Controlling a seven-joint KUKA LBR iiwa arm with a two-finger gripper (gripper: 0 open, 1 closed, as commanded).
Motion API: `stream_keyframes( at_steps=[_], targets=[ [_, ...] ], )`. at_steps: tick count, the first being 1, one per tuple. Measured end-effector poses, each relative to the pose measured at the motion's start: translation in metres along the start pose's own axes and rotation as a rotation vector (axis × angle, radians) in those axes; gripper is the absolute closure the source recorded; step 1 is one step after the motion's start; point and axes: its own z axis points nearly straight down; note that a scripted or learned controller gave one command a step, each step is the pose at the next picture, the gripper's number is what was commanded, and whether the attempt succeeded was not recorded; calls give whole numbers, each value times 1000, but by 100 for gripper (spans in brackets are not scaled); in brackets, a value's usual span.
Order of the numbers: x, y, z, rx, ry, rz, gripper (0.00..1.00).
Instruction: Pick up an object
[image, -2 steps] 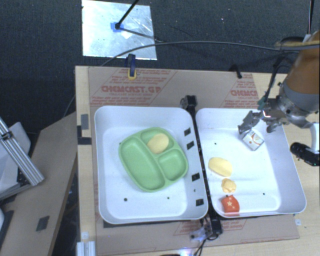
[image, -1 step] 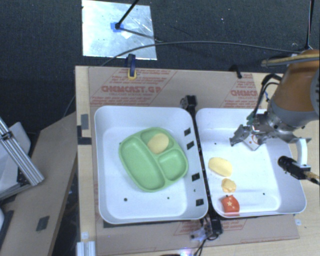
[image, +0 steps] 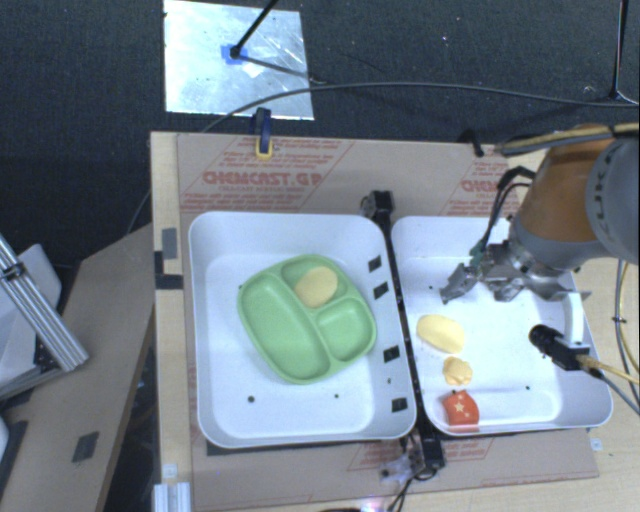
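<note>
Red strawberry-like piece (image: 461, 409) sits nearest in the right bin (image: 580, 395), two yellow pieces (image: 457, 371) (image: 440, 331) beyond — left bin (image: 215, 300) holds a green divided plate (image: 290, 335) bearing another yellow piece (image: 317, 286). Farther, gripper (image: 457, 283) hovers, jaws unclear.

I see my claw (image: 462, 283) low in the right bin (image: 575, 405) above three small food items, nothing visibly gripped, while a green divided plate (image: 300, 330) with one yellow piece (image: 317, 287) fills the left bin (image: 215, 400).
</note>
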Motion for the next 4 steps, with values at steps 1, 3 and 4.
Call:
stream_keyframes(
  at_steps=[1, 3, 4],
  targets=[
    [-2, 2, 62, -1, 0, 3, 0],
    [5, 10, -11, -10, -2, -1, 100],
    [-3, 5, -67, -10, -3, 2, 100]
  ],
)
